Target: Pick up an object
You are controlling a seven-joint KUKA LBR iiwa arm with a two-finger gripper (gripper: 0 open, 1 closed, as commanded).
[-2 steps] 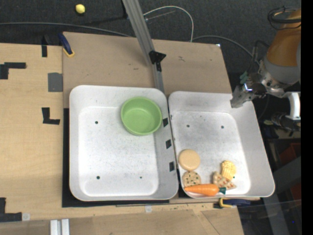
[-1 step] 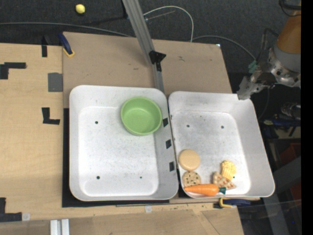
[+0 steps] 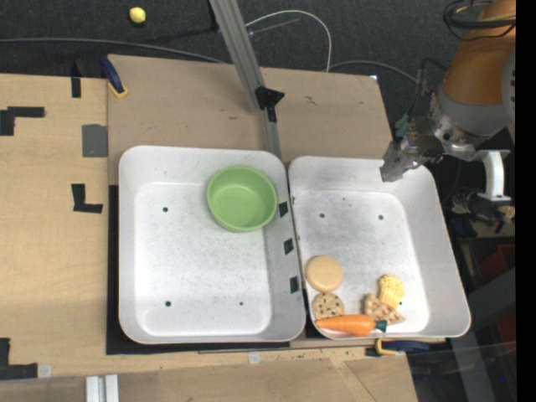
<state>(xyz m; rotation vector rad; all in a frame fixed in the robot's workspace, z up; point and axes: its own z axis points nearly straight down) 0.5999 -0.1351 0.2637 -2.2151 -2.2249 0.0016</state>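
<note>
1. The gripper (image 3: 394, 171) hangs over the upper right rim of the right bin (image 3: 419, 224), nothing beneath it. I judge the approach stage: no object reached yet.
2. Whether it is released or clenched, I cannot tell.
3. Next it must travel toward the lower frame and descend onto one item.
4. The right bin holds a round biscuit (image 3: 324, 272), cracker (image 3: 327, 305), carrot (image 3: 352, 326) and corn (image 3: 389, 290), clustered at its lower edge.
5. The left bin (image 3: 151, 249) holds a green bowl (image 3: 242, 198).

**Bin layout, overhead view**

Two bins sitting side by side, touching. Left bin (image 3: 142, 249) holding a bowl (image 3: 242, 198) near its far right corner. Right bin (image 3: 419, 224) holding, along its near edge, a round cracker (image 3: 324, 272), a biscuit (image 3: 327, 305), a carrot (image 3: 356, 326) and a corn piece (image 3: 389, 290). Gripper (image 3: 394, 171) hanging over the right bin's far right corner.
</note>
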